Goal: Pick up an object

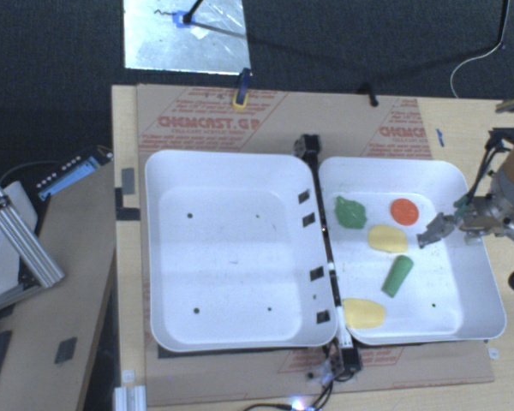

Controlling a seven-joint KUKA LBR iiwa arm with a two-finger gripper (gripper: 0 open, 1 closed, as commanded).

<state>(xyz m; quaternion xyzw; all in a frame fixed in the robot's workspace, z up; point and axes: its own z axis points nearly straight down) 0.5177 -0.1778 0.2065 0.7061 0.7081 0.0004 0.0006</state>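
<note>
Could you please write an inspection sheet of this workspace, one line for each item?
Surface: bench bears a left bin and a right bin, both white, side by side on a board printed CHEMCAST.
Job's things: in the right bin lie a dark green lump, an orange disc, a yellow piece, a green cylinder and a second yellow piece.
Clutter: yellow clip at the board's far edge.
Grippers: gripper over the right bin, just right of the upper yellow piece; holds nothing that I can see.
Cables: white cable on the dark floor, far right.
Surroundings: shiny metal sheet beyond the bench; aluminium rail at left.
</note>
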